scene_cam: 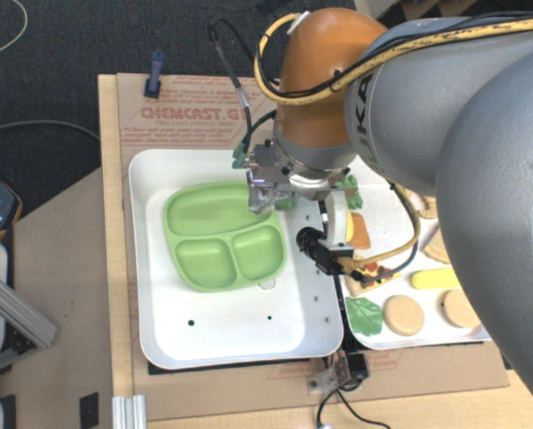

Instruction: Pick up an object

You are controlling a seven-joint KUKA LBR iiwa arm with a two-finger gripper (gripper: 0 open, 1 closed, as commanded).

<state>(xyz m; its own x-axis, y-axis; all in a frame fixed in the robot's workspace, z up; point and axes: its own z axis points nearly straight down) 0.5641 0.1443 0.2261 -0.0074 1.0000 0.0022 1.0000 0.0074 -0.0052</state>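
The tool [259, 197] hangs over the green 3-compartment plate [224, 236], at the plate's 1 o'clock rim; I cannot tell its state. The plate lies in the left white bin [159, 329]. At 3 o'clock, the right bin [384, 338] holds 2 round biscuits [403, 315], a yellow piece [435, 280] and a green leaf [365, 313].

Looked like a robotics lab, not a home. The grey industrial arm [445, 105] with bundled cables [275, 70] worked over two white bins [150, 239] on a brown board [195, 105]. Loose wires [7, 16] lay on dark carpet [61, 61], aluminium framing [16, 311] stood nearby.
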